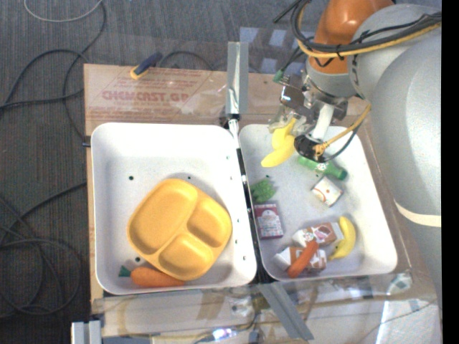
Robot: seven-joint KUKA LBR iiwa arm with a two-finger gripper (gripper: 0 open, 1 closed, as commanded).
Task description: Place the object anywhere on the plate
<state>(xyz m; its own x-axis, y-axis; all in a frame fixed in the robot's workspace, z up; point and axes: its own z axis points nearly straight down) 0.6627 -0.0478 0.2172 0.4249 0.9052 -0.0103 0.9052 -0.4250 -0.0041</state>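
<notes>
- The yellow plastic banana-shaped toy lies slanted in the upper left part of the right shallow white bin, its upper end right against the tool; whether it sits between the fingers cannot be told.
- The tool hangs over the far end of the right bin, and how far open it is cannot be told.
- The grey arm with the orange band reaches in from the right and points down at the bin, with yellow and black cables looped around its wrist.
- The yellow moulded plate with three compartments rests in the left shallow white bin, well apart from the banana toy.
- An orange toy carrot lies at the plate's near edge, in that bin's near left corner.
- Near the tool in the right bin lie a green cylinder-shaped toy and a small white carton.
- Further down are a green leafy toy, a dark red flat packet, a second yellow banana, a second orange carrot and a red-and-white box.
- Both bins stand on the counter, a brown board with red lettering.
</notes>
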